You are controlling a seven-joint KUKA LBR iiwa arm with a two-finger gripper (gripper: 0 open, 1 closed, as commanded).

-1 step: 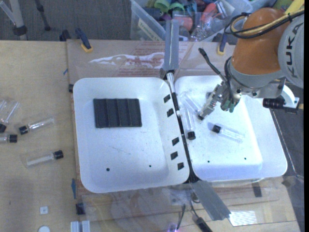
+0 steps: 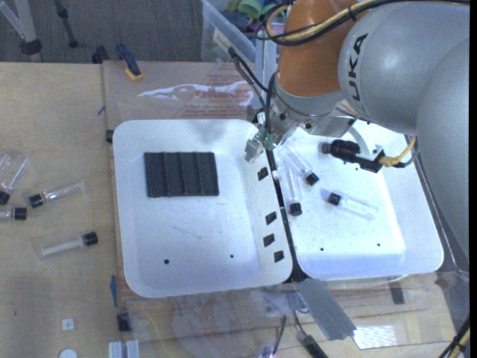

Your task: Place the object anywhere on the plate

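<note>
- A single fixed camera sits above the bench (image 2: 52, 125) and looks down at a slant.
- It frames both white bins, the left bin (image 2: 186, 222) and the right bin (image 2: 373, 237), side by side at mid-distance.
- The grey KUKA arm (image 2: 402, 51) enters from the right, close to the lens.

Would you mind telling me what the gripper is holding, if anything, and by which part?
It cannot be told: the gripper sits over the bins' shared edge, above the clear vials, with nothing visible between its fingers.
</note>
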